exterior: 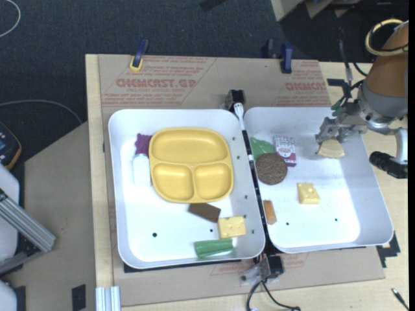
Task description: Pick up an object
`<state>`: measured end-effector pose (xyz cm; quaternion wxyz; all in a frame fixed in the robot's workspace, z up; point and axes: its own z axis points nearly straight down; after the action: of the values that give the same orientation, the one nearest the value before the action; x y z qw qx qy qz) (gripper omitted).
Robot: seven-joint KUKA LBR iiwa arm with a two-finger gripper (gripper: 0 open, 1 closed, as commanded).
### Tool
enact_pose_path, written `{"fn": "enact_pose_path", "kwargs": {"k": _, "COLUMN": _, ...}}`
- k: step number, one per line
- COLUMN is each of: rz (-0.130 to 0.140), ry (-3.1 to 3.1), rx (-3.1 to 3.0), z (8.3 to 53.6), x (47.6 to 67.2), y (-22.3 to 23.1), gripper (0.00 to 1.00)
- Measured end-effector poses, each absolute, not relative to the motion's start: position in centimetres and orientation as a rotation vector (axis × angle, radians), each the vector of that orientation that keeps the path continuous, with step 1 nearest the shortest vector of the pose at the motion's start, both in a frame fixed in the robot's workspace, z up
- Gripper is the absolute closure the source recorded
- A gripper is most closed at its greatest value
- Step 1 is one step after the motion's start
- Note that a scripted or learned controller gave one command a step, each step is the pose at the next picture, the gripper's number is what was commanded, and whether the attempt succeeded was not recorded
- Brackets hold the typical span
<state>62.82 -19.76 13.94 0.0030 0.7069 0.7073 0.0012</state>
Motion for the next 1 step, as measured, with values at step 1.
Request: {"fn": "enact_pose_path", "kwargs": {"k": 1, "rz": 0.005, "ry": 2.214, "rx": 2.217, "z": 19.86, "x": 62.12, "y": -20.22, "gripper": 1.0}}
